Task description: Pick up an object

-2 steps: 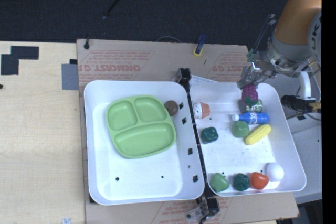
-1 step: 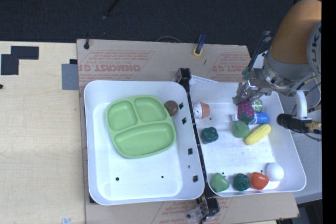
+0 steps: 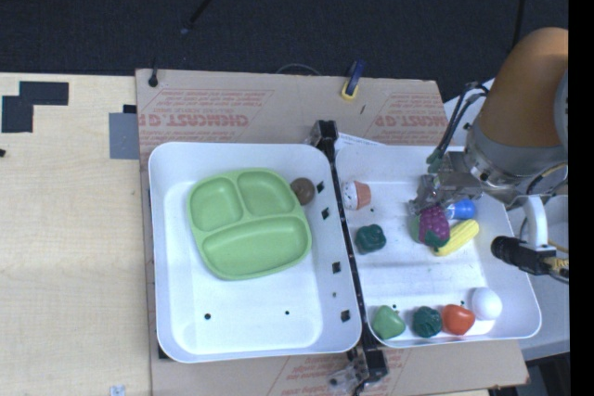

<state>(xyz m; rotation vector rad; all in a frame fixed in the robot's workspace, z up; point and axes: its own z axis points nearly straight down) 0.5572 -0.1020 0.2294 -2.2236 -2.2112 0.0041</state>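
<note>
Gripper [image 3: 436,202] low in right bin [image 3: 520,329], directly over purple grape bunch [image 3: 433,225]; finger state cannot be told. Yellow corn [image 3: 458,238] touches grapes, blue piece [image 3: 461,210] just behind. Green divided plate [image 3: 249,223] in left bin [image 3: 172,292], brown ball [image 3: 303,190] beside it.

The end effector [image 3: 436,199] hangs low in the right bin [image 3: 520,315], just above the purple grapes [image 3: 433,224]; a yellow corn [image 3: 458,237] lies touching the grapes' right side.
</note>
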